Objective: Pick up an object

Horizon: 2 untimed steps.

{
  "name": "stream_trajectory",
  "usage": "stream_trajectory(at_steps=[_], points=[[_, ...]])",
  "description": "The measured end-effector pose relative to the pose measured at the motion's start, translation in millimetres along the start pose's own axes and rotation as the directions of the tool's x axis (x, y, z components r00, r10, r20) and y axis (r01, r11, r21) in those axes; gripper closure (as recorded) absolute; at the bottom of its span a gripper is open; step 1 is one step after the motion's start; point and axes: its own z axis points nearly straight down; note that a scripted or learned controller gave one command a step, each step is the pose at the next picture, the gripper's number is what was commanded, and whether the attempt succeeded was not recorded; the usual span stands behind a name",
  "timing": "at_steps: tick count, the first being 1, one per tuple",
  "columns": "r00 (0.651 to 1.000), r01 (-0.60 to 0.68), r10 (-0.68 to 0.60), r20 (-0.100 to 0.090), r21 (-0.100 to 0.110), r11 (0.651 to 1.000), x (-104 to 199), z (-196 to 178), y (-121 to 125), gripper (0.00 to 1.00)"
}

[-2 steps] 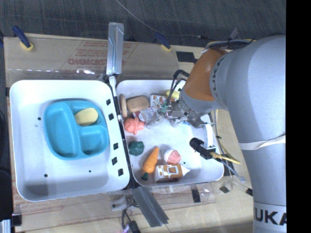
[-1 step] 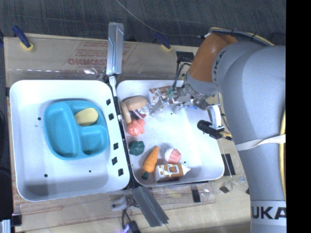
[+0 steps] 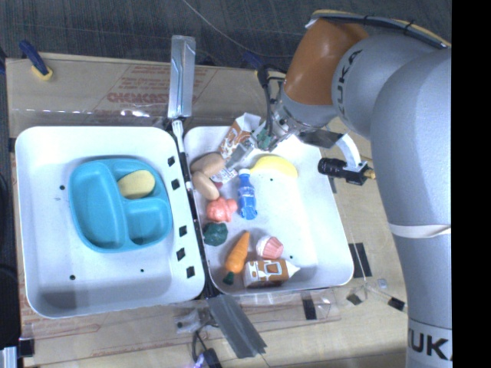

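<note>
2 white bins (image 3: 46,228) are seen; 1 blue tray (image 3: 96,213); 1 carrot (image 3: 237,252); tool (image 3: 270,134) state can't be told

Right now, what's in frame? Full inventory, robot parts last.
left bin: 1, white, left half of bench
divided tray: 1, blue, in left bin
yellow item: 1, in tray's upper compartment
right bin: 1, white
bottle: 1, blue, right bin centre
carrot: 1, orange, right bin lower part
carton: 1, brown and white, right bin near edge
arm: 1, grey with orange band, from right
hand: 1, over right bin's top edge
</note>
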Motion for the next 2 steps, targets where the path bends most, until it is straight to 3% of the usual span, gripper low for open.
stream_trajectory(at_steps=[1,2], points=[[0.929,0.371,-0.371,0.009,-0.004,0.929,25,61,-27,0.0],[0.927,0.376,-0.375,0.02,-0.008,0.927,22,48,-24,1.0]])
